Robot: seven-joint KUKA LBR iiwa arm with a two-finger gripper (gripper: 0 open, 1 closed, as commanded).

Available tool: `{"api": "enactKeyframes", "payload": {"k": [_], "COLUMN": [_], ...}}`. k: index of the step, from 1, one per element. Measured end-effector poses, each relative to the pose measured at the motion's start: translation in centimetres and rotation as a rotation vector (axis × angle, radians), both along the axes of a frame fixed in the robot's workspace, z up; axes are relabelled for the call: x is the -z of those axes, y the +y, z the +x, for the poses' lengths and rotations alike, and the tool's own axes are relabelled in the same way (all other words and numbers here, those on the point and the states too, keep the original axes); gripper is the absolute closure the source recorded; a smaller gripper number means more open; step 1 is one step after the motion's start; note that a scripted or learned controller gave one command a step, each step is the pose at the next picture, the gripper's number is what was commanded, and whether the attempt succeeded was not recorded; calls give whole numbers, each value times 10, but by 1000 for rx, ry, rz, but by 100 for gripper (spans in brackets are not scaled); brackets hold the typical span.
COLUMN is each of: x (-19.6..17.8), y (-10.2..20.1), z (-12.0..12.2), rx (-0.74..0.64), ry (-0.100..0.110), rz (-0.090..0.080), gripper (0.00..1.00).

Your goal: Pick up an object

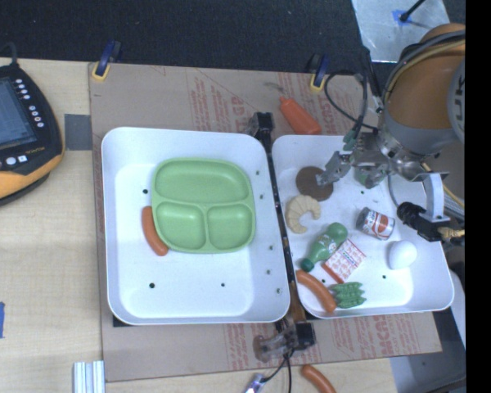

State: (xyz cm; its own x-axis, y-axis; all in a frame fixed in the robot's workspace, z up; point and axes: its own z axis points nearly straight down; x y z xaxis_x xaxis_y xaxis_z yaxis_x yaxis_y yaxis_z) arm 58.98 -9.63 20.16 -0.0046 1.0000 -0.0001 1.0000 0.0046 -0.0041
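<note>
My gripper (pixel 352 170) hovers over the far part of the right bin (pixel 442 297), fingers spread and nothing between them. Its left finger (pixel 335 169) is right beside a brown round cookie (pixel 311 183). Below the cookie lies a beige croissant (pixel 302 210). In the same bin are a small can (pixel 376 223), a white egg (pixel 402 255), a green bottle (pixel 324 246), a red-and-white packet (pixel 344 260), a hot dog (pixel 316 291) and a green pea pod (pixel 348 295).
The left bin (pixel 123 293) holds a green divided plate (pixel 204 205) and an orange sausage (pixel 154 232). An orange carrot (pixel 299 116) lies outside, behind the bins. A control pendant (pixel 16 137) sits at far left. The arm's orange band (pixel 425 80) looms over the right bin's far corner.
</note>
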Motion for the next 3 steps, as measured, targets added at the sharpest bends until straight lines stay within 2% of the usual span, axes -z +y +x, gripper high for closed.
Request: {"api": "enactKeyframes", "payload": {"k": [1,2,3], "x": [61,108,109], "y": [-56,-108,-115], "z": [-3,57,67], "rx": [0,2,0], "ry": [2,0,-4], "rz": [-2,0,0], "gripper": [0,0,0]}}
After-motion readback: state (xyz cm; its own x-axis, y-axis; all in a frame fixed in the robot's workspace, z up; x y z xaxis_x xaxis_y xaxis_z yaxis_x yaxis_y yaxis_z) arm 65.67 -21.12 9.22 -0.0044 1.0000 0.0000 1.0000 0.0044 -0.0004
